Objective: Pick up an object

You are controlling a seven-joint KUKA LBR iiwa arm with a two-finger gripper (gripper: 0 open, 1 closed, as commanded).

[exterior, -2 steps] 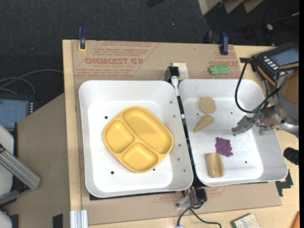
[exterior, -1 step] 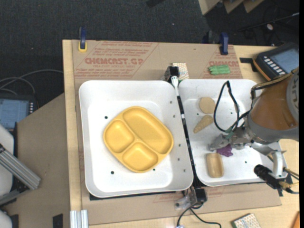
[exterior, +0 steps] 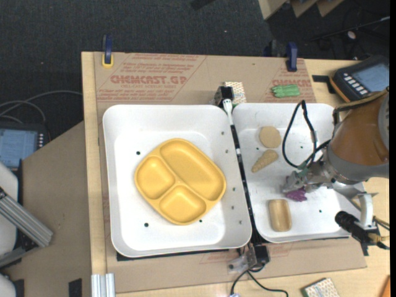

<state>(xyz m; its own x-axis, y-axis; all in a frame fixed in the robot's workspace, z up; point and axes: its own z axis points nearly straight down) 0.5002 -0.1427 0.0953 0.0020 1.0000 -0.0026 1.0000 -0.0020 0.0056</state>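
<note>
Apparently mid-approach: pincer [exterior: 301, 183] sits low in the right bin [exterior: 322, 228], over a small purple object [exterior: 297, 195] (can't tell its opening). Next: settle, close, lift.

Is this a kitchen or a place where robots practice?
Probably a robot practice lab, not a kitchen. A robot arm reaches over two white bins on a workbench. The food looks like toys: a yellow divided plate, a small cone, a bread-like piece. Cables and clamps are nearby.
</note>
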